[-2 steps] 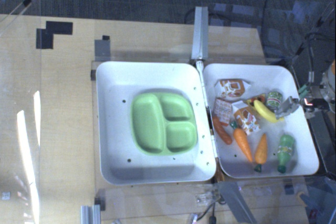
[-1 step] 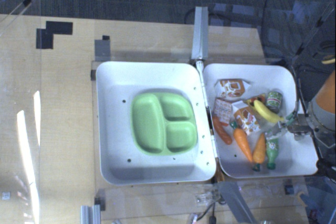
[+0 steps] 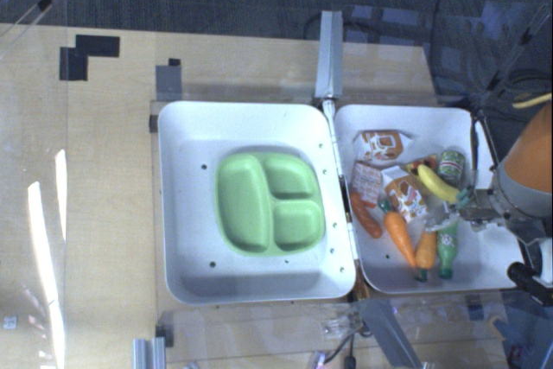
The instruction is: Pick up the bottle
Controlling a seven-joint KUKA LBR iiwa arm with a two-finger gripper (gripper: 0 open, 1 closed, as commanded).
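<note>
Task is at an early stage; nothing lifted yet, judging by how things lie. The green bottle [image 3: 447,250] lies in the right bin [image 3: 492,272], near its front edge, cap end pointing toward the front wall, w/ a small orange carrot [image 3: 425,251] just beside it on the left and a longer carrot [image 3: 398,238] further left.

The gripper [image 3: 467,212] sits at the right side of that bin, just above & to the right of the bottle's upper end, close to the banana [image 3: 436,183]. Whether its tips are apart or together can't be told: too small and blurred against the clutter. No item is seen between them, so no hold can be claimed. The arm's orange band [image 3: 529,160] shows at the right edge.

Other stuff in the right bin: a green can [image 3: 451,163], snack packets [image 3: 383,144], a red pepper-like piece [image 3: 366,216]. The left bin [image 3: 181,186] holds a green divided tray [image 3: 270,201], well apart from the action.

Left to do, as a judgement: line up over the bottle's body, come down, close on it, raise it clear. Risk: the carrot is close enough to get caught too.
</note>
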